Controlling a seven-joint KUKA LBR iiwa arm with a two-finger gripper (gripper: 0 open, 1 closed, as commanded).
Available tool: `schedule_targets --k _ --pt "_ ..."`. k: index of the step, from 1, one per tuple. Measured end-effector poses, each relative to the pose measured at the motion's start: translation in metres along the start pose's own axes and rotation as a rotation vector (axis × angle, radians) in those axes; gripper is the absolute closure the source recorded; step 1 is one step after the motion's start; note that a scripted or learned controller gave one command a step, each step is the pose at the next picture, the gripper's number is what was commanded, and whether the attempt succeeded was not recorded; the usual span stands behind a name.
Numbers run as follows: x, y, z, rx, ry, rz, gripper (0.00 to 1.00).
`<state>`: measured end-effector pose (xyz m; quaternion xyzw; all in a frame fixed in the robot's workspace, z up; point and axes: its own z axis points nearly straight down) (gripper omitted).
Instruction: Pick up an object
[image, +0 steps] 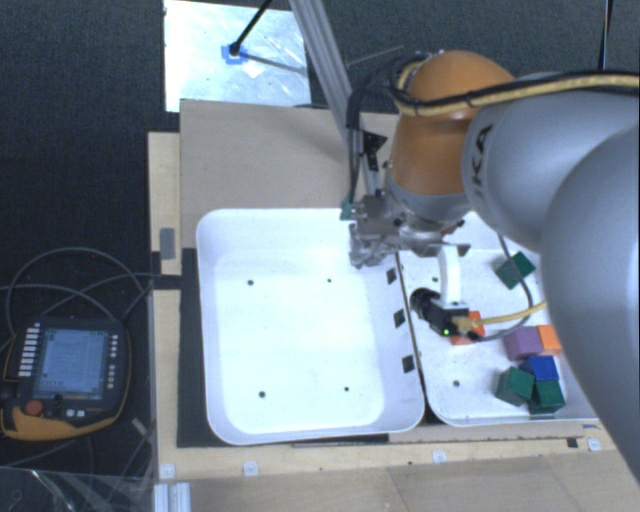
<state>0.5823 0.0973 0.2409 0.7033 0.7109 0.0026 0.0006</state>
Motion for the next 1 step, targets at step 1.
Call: schedule_targets --k 1 --pt "-0.0039 -0.0008 0.0007 0.003 -0.003 0.005 0.0"
